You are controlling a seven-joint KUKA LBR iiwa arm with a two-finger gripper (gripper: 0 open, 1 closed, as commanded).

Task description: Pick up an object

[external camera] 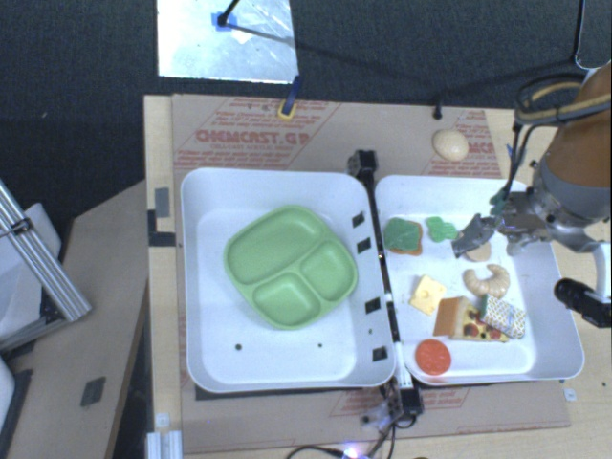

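The right bin [555, 352] holds several toy foods: a green-and-brown piece [404, 235], a small green leaf [442, 228], a croissant [488, 279], a yellow cheese square [427, 295], a pizza slice [462, 319], a colourful wrapped item [505, 318] and a red disc [433, 357]. My gripper [496, 241] hangs over the upper right part of this bin, just above the croissant. Its two dark fingers stand apart with nothing between them. A small beige piece [479, 252] peeks out under the left finger [469, 237].
The left bin [206, 352] carries a green divided plate [290, 266]. A beige egg-shaped object [450, 143] lies on the cardboard behind the right bin. A black divider [375, 256] runs between the bins. A black part [583, 299] sticks in at the right edge.
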